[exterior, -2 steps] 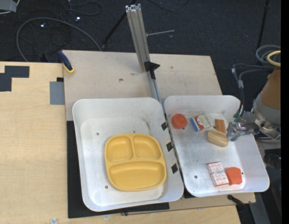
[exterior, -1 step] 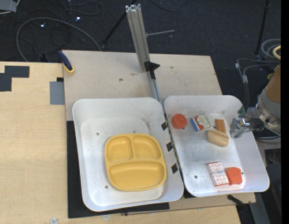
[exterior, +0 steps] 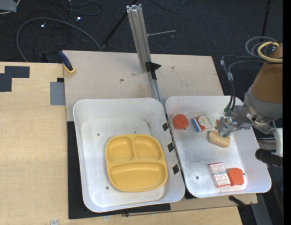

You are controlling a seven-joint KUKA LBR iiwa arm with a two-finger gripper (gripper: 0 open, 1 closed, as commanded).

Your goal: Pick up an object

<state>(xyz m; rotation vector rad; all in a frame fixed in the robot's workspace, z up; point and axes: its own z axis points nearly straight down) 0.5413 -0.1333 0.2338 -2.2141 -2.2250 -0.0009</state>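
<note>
In the right bin (exterior: 202, 170) lie a tan bread-like piece (exterior: 218, 139), a small red-and-white carton (exterior: 203, 122), a round red-orange object (exterior: 180, 122), a pink-and-white box (exterior: 218, 174) and an orange block (exterior: 235, 176). My gripper (exterior: 225, 128) reaches in from the right and hangs right over the upper edge of the tan piece, beside the carton. Whether anything sits between its fingers cannot be made out from here.
The left bin (exterior: 89, 125) holds a yellow divided plate (exterior: 135, 162). A metal post (exterior: 140, 36) stands behind the bins. The arm's grey body with its orange band (exterior: 270, 86) fills the right side above the right bin.
</note>
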